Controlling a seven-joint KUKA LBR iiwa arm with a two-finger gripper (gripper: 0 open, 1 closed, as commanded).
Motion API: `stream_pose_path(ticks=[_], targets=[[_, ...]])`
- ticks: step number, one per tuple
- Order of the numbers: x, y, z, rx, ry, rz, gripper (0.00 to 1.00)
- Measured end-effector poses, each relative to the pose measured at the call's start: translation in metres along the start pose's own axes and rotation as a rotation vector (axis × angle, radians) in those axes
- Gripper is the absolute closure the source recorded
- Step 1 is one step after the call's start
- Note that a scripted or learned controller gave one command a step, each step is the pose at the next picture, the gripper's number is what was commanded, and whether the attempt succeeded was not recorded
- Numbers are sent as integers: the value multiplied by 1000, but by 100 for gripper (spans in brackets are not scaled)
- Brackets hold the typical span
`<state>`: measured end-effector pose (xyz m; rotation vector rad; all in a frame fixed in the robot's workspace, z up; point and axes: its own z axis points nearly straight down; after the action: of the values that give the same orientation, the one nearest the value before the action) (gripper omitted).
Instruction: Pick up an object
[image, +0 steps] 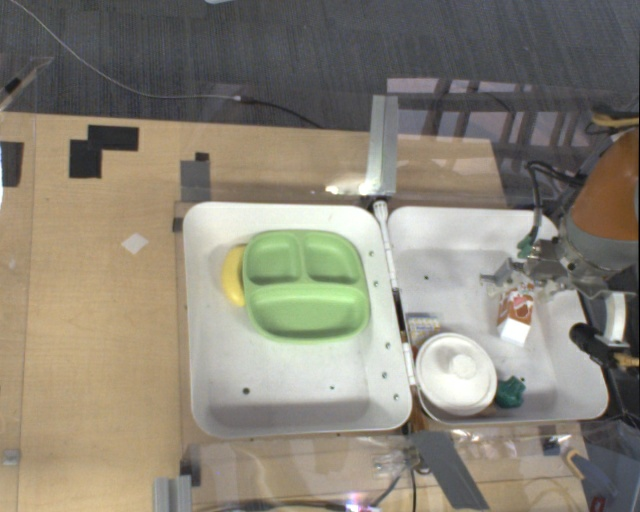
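White plastic bins sit side by side across the middle of the frame; the left bin (215, 390) holds a green divided tray (304, 284) with a yellow object (232, 277) tucked against its left edge; the right bin (450, 235) holds a round white lidded bowl (456, 373) at its lower left, a small dark green object (511, 391) just beside that bowl, a small printed packet (423, 326) near the divider, and a small carton (516, 317) in red, brown and white at centre right; the gripper (527, 272) hangs just above that carton, at the right of the frame under the orange-banded wrist; whether it is spread or closed I cannot tell, and nothing can be seen held in it; the carton looks the likeliest target, lying free on the bin floor; the risks, as I judge them: the carton lies at a slant, so a descent not lined up with it could press on a corner and skid it aside; a grip across its wider face might slip off; the bin's right wall is near, which may crowd the wrist; the writing on the carton and the packet is too small to read, and no brand can be made out.
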<state>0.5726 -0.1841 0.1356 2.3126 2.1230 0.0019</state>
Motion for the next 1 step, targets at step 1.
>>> stream_pose_path(ticks=[1], targets=[[-15,1,49,-4,0,-18,0]])
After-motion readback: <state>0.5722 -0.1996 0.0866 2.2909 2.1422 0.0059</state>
